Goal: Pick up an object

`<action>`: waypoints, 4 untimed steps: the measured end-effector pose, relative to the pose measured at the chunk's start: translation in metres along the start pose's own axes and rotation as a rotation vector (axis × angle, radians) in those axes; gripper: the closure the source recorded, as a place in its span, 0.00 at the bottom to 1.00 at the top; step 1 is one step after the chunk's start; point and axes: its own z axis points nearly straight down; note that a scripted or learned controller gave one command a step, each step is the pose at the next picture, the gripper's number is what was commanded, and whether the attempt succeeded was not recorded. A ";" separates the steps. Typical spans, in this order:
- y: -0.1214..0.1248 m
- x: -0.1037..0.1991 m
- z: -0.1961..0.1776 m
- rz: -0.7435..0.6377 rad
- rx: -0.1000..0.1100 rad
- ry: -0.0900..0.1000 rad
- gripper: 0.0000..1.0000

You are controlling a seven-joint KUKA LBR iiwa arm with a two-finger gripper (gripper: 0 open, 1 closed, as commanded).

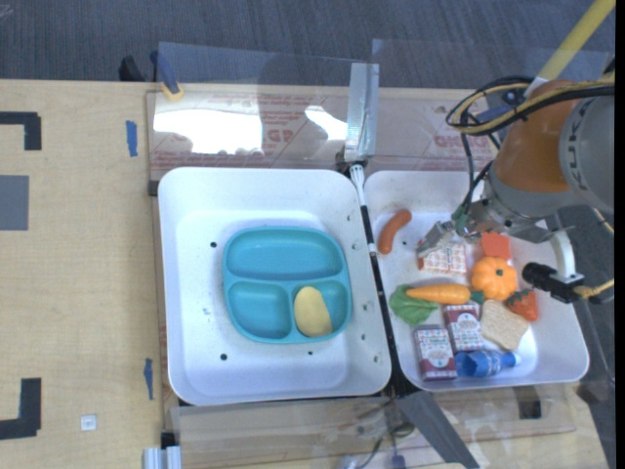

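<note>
Camera view puts my gripper (444,233) low in the right bin (571,360), fingers probably slightly parted with nothing between them, though I can't tell for sure. The sausage (394,229) lies just left of the fingers, a cracker packet (444,259) directly beneath. I'd centre over one item before closing. The arm reaches in from the right, wrist bent downward.

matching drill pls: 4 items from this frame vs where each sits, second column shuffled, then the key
Things:
1. yellow potato-shaped toy
2. reddish-orange toy sausage
3. blue plastic bottle
4. round orange toy pumpkin

Places:
A. near edge of the right white bin
B. far left corner of the right bin
C. lower right compartment of the turquoise divided tray
D. right bin, just below the grey and orange arm

Pairs: 1-C, 2-B, 3-A, 4-D
</note>
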 end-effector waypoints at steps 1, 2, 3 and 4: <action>0.002 0.005 0.002 0.091 0.005 -0.001 0.00; 0.066 0.010 0.006 0.103 0.012 0.002 0.00; 0.033 0.027 0.010 0.103 0.019 0.006 0.00; 0.035 0.025 -0.002 0.103 0.012 0.003 1.00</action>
